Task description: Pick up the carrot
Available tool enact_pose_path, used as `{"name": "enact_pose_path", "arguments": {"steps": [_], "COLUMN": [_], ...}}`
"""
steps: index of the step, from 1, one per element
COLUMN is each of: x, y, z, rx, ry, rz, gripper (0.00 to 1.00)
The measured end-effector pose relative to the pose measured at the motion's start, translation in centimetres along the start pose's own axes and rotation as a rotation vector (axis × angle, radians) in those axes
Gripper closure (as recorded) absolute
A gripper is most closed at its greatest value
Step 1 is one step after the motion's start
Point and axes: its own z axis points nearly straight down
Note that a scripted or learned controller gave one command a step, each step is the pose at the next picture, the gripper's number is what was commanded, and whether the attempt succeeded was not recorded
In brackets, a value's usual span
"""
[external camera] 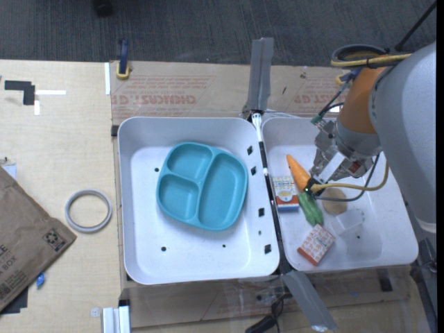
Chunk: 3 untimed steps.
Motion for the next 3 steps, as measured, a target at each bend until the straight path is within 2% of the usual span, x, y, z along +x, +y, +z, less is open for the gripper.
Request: {"name": "enact_pose_path", "arguments": {"steps": [1,2,3], "x": [0.0,0.4,-2.1], "y": [0.0,0.1,-2.1], "z": [0.0,1.4,1.4], "rx": [0.0,0.012,0.014], "ry": [0.0,-0.004,-0.001], "rz": [0.0,-0.011,-0.283], "gripper": [0.0,0.0,0.0]}}
